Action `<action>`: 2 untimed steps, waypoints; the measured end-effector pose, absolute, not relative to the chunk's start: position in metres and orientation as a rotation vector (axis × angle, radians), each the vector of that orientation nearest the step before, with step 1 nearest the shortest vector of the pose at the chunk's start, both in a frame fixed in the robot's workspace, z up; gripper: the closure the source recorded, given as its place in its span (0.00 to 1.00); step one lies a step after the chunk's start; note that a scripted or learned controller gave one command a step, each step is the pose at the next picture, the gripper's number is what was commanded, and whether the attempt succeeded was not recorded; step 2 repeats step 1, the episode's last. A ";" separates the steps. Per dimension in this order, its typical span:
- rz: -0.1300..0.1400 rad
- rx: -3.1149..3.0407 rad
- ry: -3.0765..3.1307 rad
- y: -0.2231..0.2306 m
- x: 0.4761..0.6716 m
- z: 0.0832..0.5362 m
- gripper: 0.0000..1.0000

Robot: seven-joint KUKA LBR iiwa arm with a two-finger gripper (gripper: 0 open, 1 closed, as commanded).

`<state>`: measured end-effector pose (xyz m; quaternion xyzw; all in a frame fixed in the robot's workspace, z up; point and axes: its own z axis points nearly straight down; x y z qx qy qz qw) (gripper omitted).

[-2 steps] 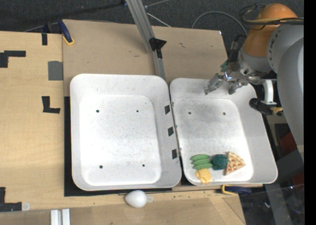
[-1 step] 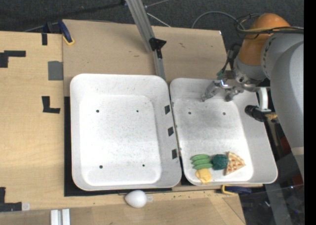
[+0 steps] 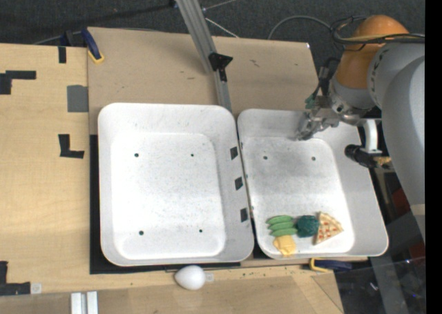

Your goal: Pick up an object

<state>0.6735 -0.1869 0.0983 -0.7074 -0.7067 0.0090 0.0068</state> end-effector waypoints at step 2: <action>-0.002 -2.224 -2.227 -0.195 0.675 0.146 1.00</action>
